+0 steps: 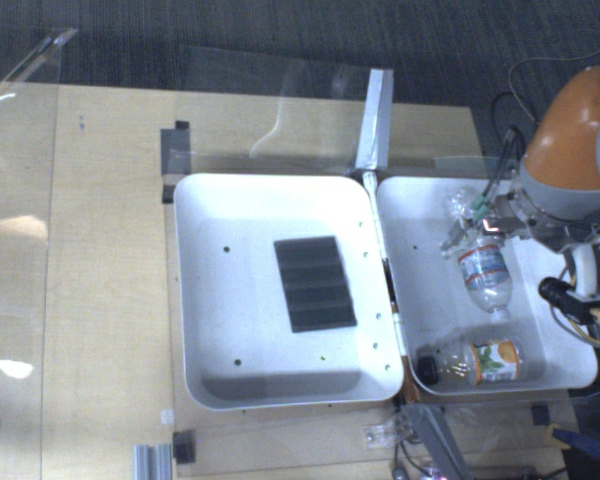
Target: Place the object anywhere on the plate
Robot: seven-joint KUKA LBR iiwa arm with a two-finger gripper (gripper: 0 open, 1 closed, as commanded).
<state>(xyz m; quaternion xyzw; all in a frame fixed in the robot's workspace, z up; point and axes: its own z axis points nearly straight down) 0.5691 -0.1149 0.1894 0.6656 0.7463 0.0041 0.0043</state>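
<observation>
A dark ribbed rectangular plate (315, 283) lies flat in the middle of the left bin (210, 268). In the right bin (420, 258) a clear water bottle with a blue label (484, 273) lies near the middle. A second bottle with an orange and green label and a dark cap (472, 361) lies along the front wall. Crumpled clear plastic (462, 206) sits at the back of that bin. My gripper (480, 230) hangs just above the top end of the water bottle, below the orange wrist band (572, 133). Its tips are lost against the clear plastic.
A metal divider post (376, 118) rises behind the seam between the bins. Black cables (570, 303) hang by the arm at the right edge of the right bin. A clear panel stands along the bench's left side.
</observation>
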